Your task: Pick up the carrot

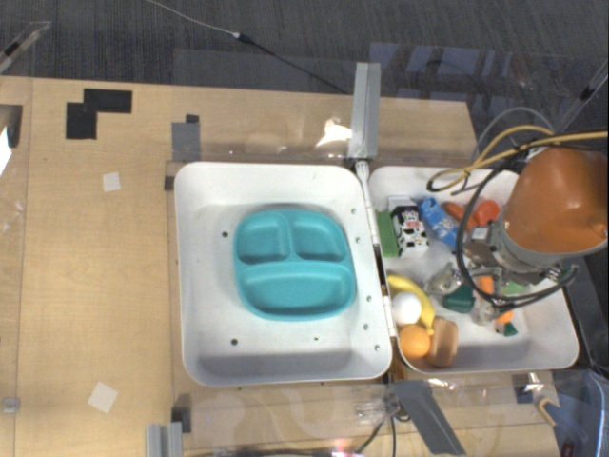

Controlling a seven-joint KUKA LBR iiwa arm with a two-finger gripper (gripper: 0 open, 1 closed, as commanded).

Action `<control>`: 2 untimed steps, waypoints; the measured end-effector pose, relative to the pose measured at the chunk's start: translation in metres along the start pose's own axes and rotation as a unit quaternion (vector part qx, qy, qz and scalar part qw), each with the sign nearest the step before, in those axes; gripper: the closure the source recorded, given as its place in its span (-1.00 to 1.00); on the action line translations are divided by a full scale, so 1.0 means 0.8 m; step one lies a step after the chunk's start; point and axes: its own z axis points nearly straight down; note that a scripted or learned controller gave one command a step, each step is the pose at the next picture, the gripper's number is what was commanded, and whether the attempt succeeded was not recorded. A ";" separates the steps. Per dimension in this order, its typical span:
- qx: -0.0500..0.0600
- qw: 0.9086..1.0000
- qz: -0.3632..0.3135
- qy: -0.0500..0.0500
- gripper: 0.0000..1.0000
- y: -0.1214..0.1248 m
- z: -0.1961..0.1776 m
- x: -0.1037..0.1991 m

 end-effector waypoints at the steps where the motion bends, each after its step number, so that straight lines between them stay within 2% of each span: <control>1: 0.000 0.999 0.054 0.000 -1.00 0.010 0.000 0.038; 2: 0.000 0.973 0.230 0.000 -1.00 -0.089 0.002 0.019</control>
